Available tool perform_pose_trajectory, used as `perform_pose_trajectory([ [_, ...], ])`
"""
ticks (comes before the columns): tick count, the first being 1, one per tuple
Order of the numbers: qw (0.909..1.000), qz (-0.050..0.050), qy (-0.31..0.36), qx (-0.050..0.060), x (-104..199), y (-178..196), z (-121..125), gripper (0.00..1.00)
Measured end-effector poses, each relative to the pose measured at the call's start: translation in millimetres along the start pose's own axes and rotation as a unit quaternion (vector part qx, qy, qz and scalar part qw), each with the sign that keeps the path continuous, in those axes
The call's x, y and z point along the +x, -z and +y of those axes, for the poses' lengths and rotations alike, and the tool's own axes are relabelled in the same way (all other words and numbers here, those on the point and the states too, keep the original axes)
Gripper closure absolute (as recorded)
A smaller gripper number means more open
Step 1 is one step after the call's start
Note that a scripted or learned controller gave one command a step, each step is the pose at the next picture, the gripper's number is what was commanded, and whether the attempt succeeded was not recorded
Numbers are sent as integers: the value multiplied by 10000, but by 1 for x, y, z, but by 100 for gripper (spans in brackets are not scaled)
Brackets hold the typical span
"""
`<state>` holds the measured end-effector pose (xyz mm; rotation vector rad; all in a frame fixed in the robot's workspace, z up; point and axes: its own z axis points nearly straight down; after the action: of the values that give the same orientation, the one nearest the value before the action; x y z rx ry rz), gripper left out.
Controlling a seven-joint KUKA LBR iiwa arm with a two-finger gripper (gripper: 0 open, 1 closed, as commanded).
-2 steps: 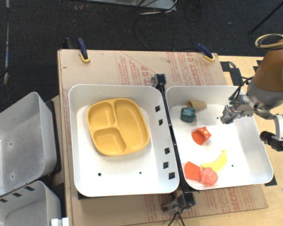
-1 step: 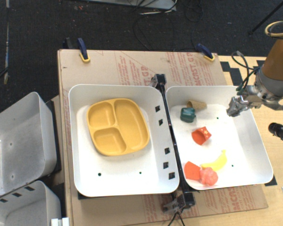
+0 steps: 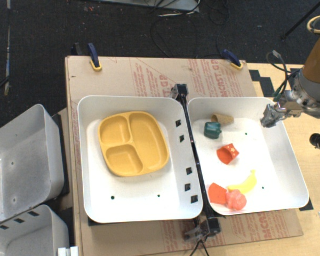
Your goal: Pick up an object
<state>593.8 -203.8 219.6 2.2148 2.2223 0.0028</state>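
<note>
- Camera view: the gripper (image 3: 270,116) hangs over the far right rim of the right bin (image 3: 288,143); it is small and blurred, and nothing shows between its tips.
- The arm (image 3: 314,73) is cut off by the frame's right edge.
- In the right bin lie a tan piece (image 3: 222,119) touching a teal block (image 3: 213,129), a red block (image 3: 228,153) near the middle, and a yellow banana (image 3: 245,182) beside a pink lump (image 3: 236,200) that partly overlaps an orange-red piece (image 3: 217,193).
- The left bin (image 3: 96,196) holds a yellow divided plate (image 3: 133,143).
</note>
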Motion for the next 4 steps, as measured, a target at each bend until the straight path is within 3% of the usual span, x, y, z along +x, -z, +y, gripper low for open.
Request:
perform_pose_trajectory([
  [2, 10000, 20, 24, 22, 102, 9, -32, 100],
  [4, 10000, 22, 31, 32, 228, 7, -59, 100],
])
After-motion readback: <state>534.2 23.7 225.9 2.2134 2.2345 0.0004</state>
